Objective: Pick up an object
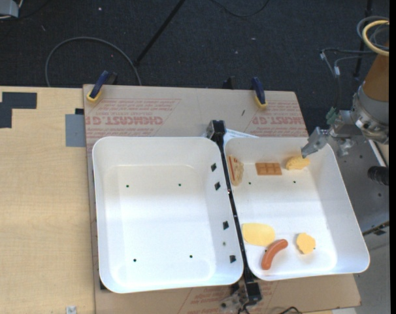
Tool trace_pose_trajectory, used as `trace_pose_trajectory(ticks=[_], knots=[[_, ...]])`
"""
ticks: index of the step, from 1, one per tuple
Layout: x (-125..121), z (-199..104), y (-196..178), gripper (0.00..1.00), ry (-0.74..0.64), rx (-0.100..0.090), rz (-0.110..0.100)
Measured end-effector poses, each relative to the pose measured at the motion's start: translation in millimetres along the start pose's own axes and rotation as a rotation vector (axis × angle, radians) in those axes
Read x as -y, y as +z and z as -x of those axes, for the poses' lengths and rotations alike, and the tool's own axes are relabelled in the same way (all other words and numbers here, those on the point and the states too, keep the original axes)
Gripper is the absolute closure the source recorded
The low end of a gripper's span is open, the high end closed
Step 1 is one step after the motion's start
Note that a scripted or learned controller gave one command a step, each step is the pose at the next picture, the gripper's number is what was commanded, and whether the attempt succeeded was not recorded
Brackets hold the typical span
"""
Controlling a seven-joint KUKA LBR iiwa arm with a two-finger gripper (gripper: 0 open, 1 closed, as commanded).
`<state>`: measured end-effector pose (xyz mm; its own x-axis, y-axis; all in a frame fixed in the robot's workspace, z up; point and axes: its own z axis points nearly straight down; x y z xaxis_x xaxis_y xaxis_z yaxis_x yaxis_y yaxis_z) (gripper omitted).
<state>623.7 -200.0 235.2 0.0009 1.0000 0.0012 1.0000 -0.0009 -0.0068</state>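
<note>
the hand [313, 144] sits at the upper right of the frame, over the far corner of the right bin [345, 195], its tip touching or just above a small yellow piece [297, 163]. whether the hand is wide or narrow, or has the piece between its parts, i cannot tell at this slant.

that yellow piece looks like the likely target. it reads as toy food: light, probably hollow plastic or foam, stiff enough to pinch, with a smooth skin that could slip. it lies close to the bin's sloped wall, so a grip across its short width, from above, seems safest.

other choices lie in the same bin: a brown waffle [268, 169] just left of the piece, flat and low, hard to get under; a bread slice [236, 169] against the divider; lower down, a flat yellow disc [258, 233], a red sausage [274, 254] touching it, and a yellow lump [306, 243]. the sausage is round and may roll; take it mid-length.

the left bin [119, 175] lies at centre left.
</note>
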Motion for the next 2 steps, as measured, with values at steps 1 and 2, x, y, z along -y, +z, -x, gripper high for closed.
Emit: trace_pose_trajectory(ticks=[1, 2], knots=[[-1, 0, -4, 0.00, -0.001, 0.001, 0.006], [-3, -4, 59, 0.00, -0.002, 0.000, 0.001]])
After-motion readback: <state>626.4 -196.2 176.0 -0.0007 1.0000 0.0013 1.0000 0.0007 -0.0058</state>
